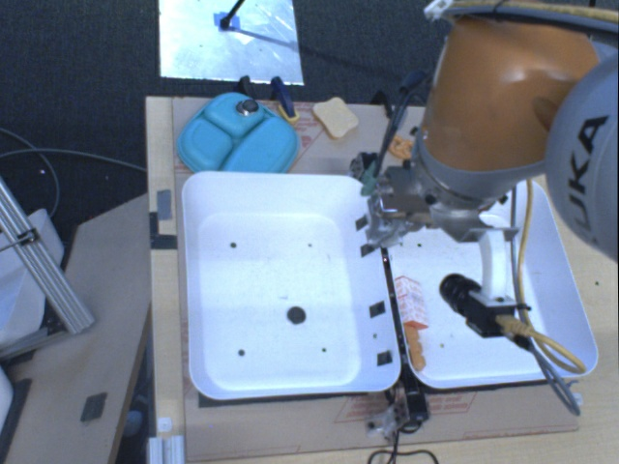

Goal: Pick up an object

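We see an evenly lit scene with bright overhead light. The two shallow white plastic bins (280, 211) are nearly washed out, their walls casting only soft shadows. A pale sheen runs across the arm's glossy orange band (508, 75), and the silvery square sheet (230, 27) glares. The picture is slightly soft and grainy, with the dark floor dim.

Arm (542, 95) comes in from upper right, big grey link w/ orange band filling that corner. Wrist angled down and left, ending in metal gripper (387, 211) assy at center frame. Black cables + yellow hose run along wrist. Gripper tip hidden under wrist hardware, state n/a from this angle.
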Tool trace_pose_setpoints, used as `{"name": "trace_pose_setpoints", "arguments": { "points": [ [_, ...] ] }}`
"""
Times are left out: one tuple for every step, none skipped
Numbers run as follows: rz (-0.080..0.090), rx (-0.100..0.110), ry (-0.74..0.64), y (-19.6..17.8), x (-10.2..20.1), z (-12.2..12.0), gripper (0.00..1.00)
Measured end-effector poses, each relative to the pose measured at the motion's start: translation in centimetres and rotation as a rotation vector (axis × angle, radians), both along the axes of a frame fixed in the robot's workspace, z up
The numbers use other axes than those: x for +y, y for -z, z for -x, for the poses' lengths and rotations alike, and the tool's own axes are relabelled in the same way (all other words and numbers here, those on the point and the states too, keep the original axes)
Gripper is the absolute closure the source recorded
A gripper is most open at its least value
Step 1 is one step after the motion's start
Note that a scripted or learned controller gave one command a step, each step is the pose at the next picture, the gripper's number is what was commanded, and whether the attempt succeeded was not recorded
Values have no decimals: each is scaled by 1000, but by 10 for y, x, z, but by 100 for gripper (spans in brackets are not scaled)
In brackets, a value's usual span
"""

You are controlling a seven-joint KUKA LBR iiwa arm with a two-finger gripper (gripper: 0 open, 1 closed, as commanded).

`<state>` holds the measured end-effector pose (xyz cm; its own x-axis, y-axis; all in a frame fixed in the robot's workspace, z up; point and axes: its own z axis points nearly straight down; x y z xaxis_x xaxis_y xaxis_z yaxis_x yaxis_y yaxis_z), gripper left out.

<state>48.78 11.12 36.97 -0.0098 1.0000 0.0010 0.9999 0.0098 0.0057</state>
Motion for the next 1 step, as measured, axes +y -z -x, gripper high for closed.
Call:
{"name": "trace_pose_setpoints", "arguments": {
  "points": [
    [4,-6,16,-54,-83,-58,100]
  ]
}}
